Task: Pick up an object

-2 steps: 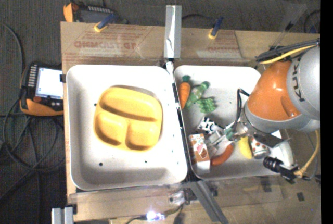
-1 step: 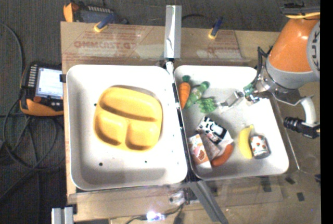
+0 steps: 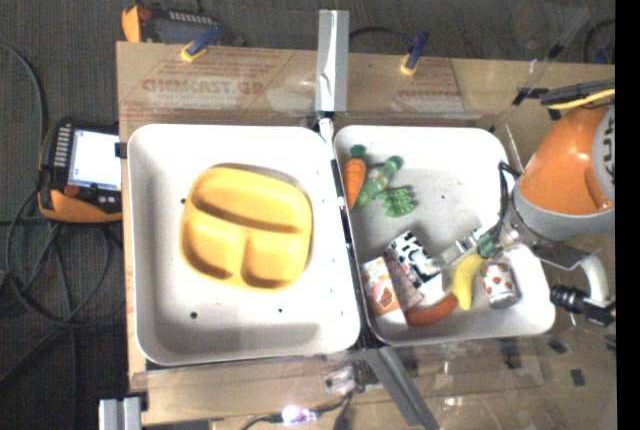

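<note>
Reaching in over the right bin (image 3: pixel 520 318), the gripper (image 3: pixel 487 243) hangs just above the banana (image 3: pixel 467 278), which lies in the bin between the cow-print carton (image 3: pixel 412 256) and the small can (image 3: pixel 499 283). Whether its fingers are apart or together I cannot tell.

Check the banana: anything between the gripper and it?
Nothing visible. The gripper sits low in the right bin, right at the banana's upper end. A small can lies close on the banana's right and a sausage at its lower end, crowding it.
</note>
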Robot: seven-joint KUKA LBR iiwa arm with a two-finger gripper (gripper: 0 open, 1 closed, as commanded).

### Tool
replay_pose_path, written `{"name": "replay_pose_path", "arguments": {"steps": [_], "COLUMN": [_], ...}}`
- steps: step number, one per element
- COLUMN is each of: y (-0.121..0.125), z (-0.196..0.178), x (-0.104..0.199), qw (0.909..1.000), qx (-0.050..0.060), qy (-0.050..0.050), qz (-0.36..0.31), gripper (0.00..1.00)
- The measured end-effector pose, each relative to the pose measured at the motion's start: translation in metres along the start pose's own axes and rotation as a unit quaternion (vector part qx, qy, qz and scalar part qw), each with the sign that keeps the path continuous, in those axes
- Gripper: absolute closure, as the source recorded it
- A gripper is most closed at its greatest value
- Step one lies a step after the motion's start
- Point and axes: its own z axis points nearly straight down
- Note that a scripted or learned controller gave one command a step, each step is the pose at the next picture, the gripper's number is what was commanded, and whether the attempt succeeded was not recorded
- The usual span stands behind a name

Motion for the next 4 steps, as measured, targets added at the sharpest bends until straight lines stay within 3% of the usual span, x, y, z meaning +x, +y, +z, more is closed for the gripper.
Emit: {"name": "replay_pose_path", "arguments": {"steps": [1,2,3,4], "y": [0.002,0.001,0.036,0.112], "z": [-0.01,-0.01,-0.063,-0.024], "x": [0.0,0.0,0.053,0.046], "qw": [1.0,1.0,1.0,1.0], "qx": [-0.001,-0.001,0.003,0.004], "qy": [0.001,0.0,0.002,0.002], "qz": [0.0,0.0,-0.004,-0.003], "gripper": [1.0,0.0,0.0,0.0]}}
